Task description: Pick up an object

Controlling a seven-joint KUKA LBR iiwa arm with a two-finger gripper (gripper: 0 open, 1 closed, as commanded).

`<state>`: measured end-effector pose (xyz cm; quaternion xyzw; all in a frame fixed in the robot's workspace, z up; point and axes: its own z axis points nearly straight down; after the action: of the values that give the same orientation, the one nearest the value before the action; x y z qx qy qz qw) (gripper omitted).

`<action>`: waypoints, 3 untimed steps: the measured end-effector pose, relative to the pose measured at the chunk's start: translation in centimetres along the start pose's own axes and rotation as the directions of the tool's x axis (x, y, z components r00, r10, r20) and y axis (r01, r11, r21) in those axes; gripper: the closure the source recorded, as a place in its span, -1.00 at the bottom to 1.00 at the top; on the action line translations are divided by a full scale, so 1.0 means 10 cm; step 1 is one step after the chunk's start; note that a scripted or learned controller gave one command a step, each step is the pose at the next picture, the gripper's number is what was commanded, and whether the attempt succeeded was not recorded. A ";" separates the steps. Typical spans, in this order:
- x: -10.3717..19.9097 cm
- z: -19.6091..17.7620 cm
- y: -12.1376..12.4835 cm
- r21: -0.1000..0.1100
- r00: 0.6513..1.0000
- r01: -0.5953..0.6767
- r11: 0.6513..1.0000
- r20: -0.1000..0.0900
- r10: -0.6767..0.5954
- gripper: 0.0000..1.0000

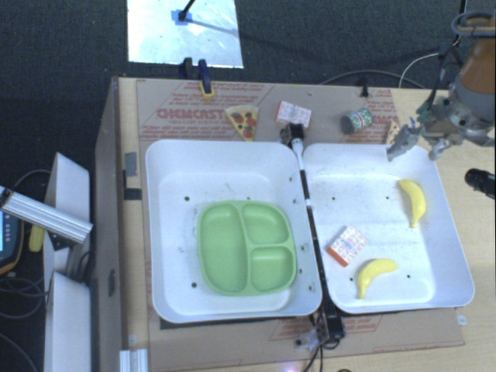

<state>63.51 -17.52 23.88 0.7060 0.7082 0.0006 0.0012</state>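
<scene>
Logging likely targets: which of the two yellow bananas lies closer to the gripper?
The yellow banana by the right bin's far right wall, just below the gripper. The other banana lies near the front edge.

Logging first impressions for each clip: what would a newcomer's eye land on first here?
The green divided plate in the left bin stands out most against the white. Next come two yellow bananas in the right bin: one near its right wall, one toward the front beside a small red-and-white packet. The gripper hovers open over that bin's back right corner, holding nothing.
</scene>
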 end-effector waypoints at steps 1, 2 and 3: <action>-0.32 0.20 -0.23 0.003 1.000 -0.002 1.000 0.001 0.002 -1.00; -0.31 1.54 -0.32 0.000 1.000 -0.002 1.000 0.000 0.002 -1.00; 0.00 1.54 -0.14 -0.001 1.000 0.001 1.000 -0.001 -0.001 -1.00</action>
<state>62.20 -17.56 8.51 0.7056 0.7086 0.0011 0.0013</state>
